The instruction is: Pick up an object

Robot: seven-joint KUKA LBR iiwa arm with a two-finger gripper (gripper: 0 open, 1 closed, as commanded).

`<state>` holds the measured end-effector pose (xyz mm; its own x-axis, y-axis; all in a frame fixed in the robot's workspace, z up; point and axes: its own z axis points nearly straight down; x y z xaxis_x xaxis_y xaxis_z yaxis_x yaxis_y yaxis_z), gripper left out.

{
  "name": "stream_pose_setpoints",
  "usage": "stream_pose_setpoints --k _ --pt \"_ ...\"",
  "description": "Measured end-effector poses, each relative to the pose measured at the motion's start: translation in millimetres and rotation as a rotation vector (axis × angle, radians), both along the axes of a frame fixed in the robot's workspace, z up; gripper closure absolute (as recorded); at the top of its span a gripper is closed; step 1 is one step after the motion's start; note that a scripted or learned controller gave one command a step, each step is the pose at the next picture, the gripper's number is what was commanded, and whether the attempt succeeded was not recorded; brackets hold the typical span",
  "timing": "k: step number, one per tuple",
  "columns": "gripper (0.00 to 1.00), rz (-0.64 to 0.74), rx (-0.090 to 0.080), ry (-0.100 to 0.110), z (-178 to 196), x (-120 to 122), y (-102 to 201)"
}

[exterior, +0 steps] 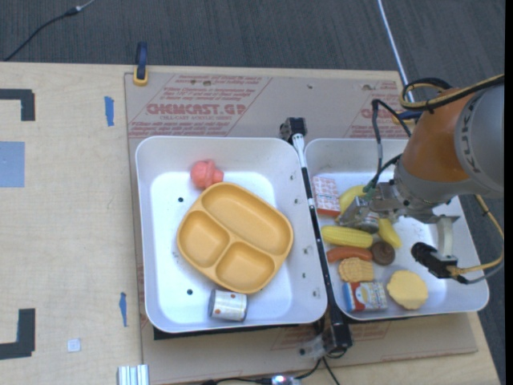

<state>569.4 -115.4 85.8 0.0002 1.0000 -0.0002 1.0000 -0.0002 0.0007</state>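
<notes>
My gripper (365, 209) is down in the right bin (473, 295), at its middle left, with the grey and orange arm (445, 147) reaching in from the right. It sits among toy foods: a yellow banana (350, 196) just above it, a corn cob (345, 236) just below it and a second yellow piece (390, 233) to its right. Whether it touches any of them is hidden by the wrist. An orange carrot (349, 254) and a brown round piece (383, 253) lie lower.
The right bin also holds a white and red packet (325, 192), a waffle cracker (357, 270), a red carton (369, 296) and a yellow round piece (407, 289). In the left bin (152, 215) lie a yellow divided plate (234, 237), a pink ball (206, 173) and a small can (228, 305).
</notes>
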Motion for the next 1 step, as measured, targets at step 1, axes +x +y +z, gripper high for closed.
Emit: stream_pose_setpoints --k 1 --pt "1.0 0.0 -0.001 -0.008 12.7 2.6 0.0"
